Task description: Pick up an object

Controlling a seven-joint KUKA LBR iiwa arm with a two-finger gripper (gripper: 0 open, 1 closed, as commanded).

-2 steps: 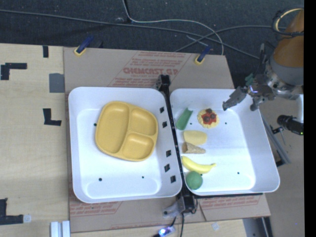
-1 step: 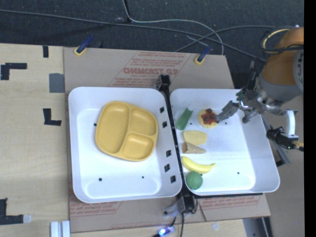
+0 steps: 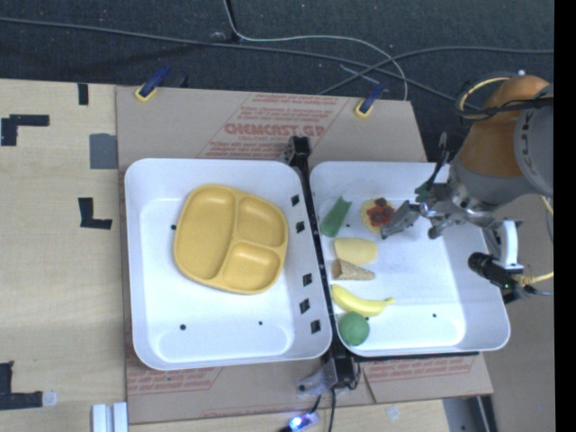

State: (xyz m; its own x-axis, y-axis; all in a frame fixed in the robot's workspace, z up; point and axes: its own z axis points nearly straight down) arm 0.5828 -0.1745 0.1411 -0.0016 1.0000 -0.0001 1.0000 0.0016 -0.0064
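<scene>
Lying in the right bin [image 3: 450,331], along its left side: a banana [image 3: 360,301], a green ball [image 3: 355,329] touching it just below, a cone-like wedge [image 3: 352,272] and pale yellow piece [image 3: 356,249] above it, then a green stick [image 3: 336,216] and a red-and-yellow toy [image 3: 378,212]. Hovering over that bin to the banana's upper right: the gripper [image 3: 416,220], fingers spread apart, gripping nothing. Resting in the left bin [image 3: 153,331], well left of the banana: a yellow divided plate [image 3: 230,238].
</scene>
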